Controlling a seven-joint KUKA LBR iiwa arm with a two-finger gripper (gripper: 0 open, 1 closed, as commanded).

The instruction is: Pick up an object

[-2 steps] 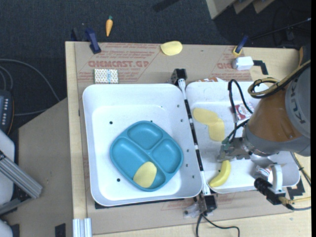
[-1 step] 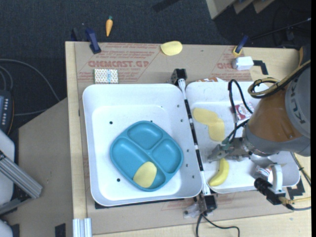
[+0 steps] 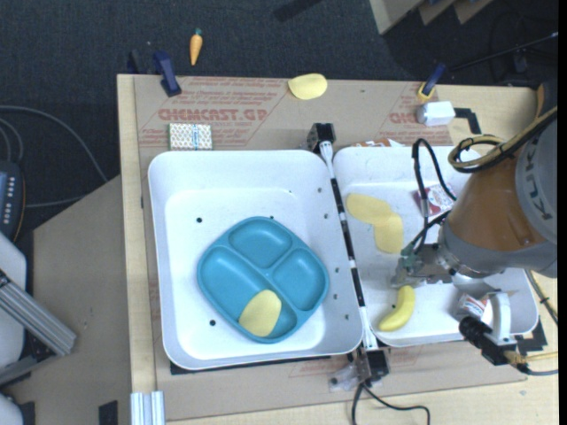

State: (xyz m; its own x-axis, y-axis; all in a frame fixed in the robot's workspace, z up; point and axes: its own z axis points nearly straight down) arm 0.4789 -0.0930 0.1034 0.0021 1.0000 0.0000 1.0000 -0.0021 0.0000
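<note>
gripper [image 3: 409, 271] hovers just above banana [image 3: 398, 310] in right bin [image 3: 443, 333].

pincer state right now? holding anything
pincer: low in the right bin, just above the banana; open or shut cannot be told, and nothing is seen held.

Left bin [image 3: 168, 237]: divided tray [image 3: 266, 273] at centre, rounded piece [image 3: 261, 312] in its near compartment.
Right bin [image 3: 372, 162]: two flat pieces [image 3: 376, 218] toward its left side, banana [image 3: 399, 310] near the front edge, packet [image 3: 437, 200] behind the arm.
Hand [image 3: 409, 271]: over the right bin, just above the banana.
Counter [image 3: 230, 104] behind the bins: small packet [image 3: 190, 135] at left, rounded piece [image 3: 307, 86] at centre.
</note>
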